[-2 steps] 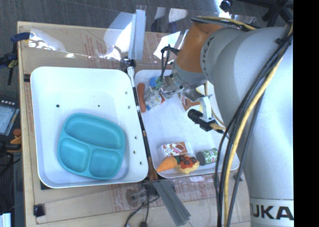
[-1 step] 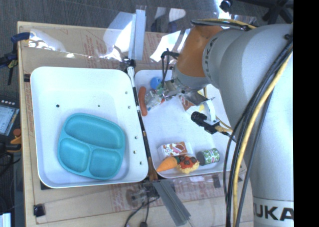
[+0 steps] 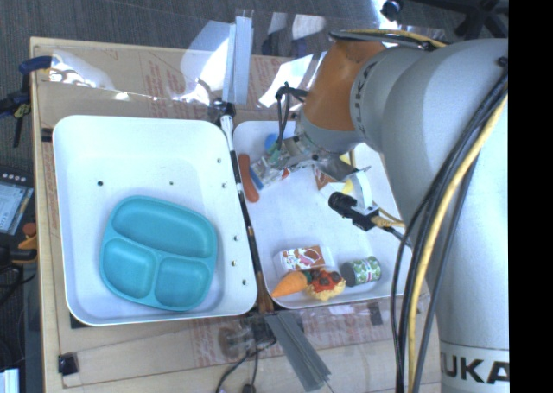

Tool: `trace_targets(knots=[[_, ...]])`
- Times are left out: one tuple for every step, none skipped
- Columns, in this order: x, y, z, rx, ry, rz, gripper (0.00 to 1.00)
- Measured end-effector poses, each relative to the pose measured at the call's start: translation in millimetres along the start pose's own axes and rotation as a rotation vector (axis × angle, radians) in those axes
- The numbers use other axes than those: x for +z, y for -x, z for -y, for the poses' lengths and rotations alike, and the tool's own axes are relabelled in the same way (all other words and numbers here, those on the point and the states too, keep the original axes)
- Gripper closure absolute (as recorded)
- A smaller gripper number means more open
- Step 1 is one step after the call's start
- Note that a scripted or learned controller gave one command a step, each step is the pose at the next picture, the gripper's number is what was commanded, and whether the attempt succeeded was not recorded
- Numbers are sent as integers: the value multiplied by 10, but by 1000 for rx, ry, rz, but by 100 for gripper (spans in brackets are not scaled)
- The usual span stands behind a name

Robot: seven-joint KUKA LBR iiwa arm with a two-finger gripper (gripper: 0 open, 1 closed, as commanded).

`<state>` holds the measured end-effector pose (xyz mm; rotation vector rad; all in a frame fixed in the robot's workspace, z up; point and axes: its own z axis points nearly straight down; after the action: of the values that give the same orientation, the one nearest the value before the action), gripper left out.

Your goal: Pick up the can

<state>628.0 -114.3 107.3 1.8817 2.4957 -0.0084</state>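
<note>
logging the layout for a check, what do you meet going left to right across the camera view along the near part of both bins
teal divided plate → small carton → orange and red toy food → can

Teal divided plate [image 3: 158,251] in the left bin [image 3: 78,136] — carrot [image 3: 289,283] and small carton [image 3: 302,258] in the right bin [image 3: 285,227].

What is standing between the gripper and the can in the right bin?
Nothing visible. The can lies near the right bin's front edge, and the gripper hangs at the far end, with bare bin floor between. The toy food sits beside the can, left of that path.
</note>
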Motion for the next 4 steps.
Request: trace_targets(knots=[[0,-1,0,0,0,0,0],[-90,-6,-5,-4,-2,-1,100],[-89,-7,-5,-4,-2,-1,0],[171,-16,872,9,-11,-19,0]])
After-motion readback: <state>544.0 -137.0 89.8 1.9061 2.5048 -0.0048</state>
